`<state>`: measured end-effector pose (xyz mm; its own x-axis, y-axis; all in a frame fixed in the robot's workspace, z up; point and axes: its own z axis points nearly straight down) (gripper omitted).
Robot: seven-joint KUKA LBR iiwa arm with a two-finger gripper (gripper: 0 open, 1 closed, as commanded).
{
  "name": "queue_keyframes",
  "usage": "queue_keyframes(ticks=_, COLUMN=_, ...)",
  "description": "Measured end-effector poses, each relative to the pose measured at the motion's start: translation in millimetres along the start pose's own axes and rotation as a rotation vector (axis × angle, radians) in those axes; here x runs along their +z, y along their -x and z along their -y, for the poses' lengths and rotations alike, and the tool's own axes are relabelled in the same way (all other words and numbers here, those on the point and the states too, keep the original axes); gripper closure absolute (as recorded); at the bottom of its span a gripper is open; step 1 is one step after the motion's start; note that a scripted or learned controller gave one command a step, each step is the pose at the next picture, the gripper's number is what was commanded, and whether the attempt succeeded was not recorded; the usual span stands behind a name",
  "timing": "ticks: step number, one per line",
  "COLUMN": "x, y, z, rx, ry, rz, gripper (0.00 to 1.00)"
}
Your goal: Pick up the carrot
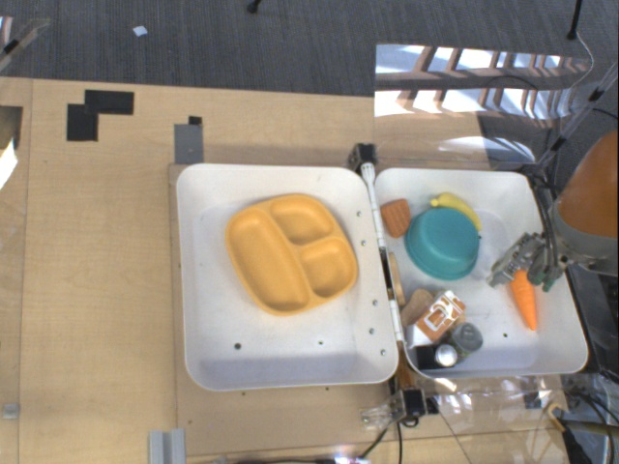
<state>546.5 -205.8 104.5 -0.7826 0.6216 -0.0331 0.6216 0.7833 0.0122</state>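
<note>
The orange carrot [525, 301] lies in the right bin [503, 187] near its right wall, with its thin tip pointing toward the front edge. My gripper [527, 262] hangs over the carrot's thick upper end, reaching in from the right. The metal of the gripper overlaps the top of the carrot, and I cannot make out whether it grips it. The arm's orange band [590, 191] shows at the right edge.
The right bin also holds a teal bowl [443, 242], a yellow item [456, 205] behind it, a brown block [395, 217], a tan piece [418, 305], an orange-and-white box [443, 315] and a grey round object [468, 337]. A yellow divided plate [290, 252] lies in the left bin [208, 356].
</note>
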Motion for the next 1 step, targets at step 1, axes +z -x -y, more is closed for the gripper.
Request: queue_keyframes(ticks=1, x=-39.6, y=-42.7, z=-34.2, rx=0.017, ry=-0.006, rz=-0.026, gripper=1.00)
